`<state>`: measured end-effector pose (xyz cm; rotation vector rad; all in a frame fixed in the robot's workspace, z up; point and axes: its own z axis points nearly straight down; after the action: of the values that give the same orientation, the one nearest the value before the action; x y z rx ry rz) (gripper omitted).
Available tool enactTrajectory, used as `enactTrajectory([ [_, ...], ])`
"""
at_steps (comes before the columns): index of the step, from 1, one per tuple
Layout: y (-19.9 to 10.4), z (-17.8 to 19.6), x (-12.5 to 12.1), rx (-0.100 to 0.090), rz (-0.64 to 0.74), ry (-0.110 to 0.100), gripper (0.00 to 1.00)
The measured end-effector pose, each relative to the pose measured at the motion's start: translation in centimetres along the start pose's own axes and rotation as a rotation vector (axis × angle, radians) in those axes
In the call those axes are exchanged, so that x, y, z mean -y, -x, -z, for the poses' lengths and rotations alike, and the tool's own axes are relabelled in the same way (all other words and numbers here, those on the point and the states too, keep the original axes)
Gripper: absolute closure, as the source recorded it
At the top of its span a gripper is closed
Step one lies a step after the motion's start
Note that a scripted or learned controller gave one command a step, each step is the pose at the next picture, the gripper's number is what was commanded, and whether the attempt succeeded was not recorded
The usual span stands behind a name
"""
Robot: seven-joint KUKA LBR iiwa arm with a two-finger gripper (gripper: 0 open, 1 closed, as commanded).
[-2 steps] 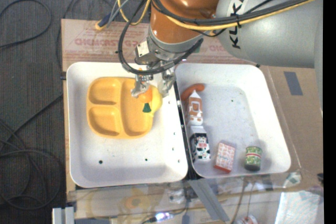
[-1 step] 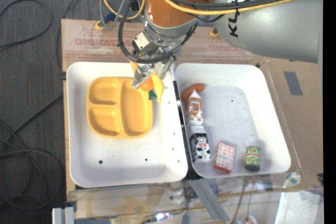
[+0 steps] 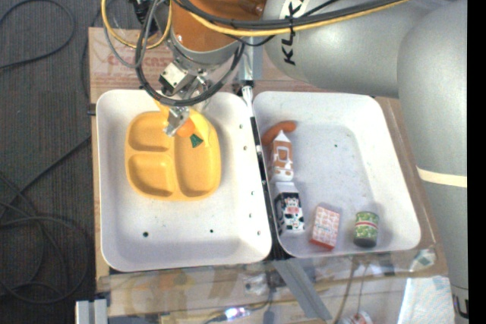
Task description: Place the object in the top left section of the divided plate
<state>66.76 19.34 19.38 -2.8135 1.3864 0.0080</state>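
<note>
A yellow divided plate (image 3: 163, 177) lies in the left bin (image 3: 152, 239), with two small sections on its left and one large section on its right. My gripper (image 3: 177, 122) hangs over the plate's top edge, just right of the top left section (image 3: 144, 134). A small orange object with a green patch (image 3: 194, 136) sits right at the gripper's tip, over the upper end of the large right section. I cannot make out whether it is held or resting on the plate. The arm's orange band and wrist hide the bin's back edge.
The right bin (image 3: 380, 163) holds an orange-and-white bottle (image 3: 282, 154), a reddish item (image 3: 278, 128) behind it, a black-and-white carton (image 3: 289, 213), a pink box (image 3: 326, 227) and a green can (image 3: 366, 229). Cables hang around the wrist at the back left.
</note>
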Motion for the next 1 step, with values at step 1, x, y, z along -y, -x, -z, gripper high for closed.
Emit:
enactTrajectory([
  [1,-8.33,1.16,-6.35,-0.001,0.017,0.0,1.0],
])
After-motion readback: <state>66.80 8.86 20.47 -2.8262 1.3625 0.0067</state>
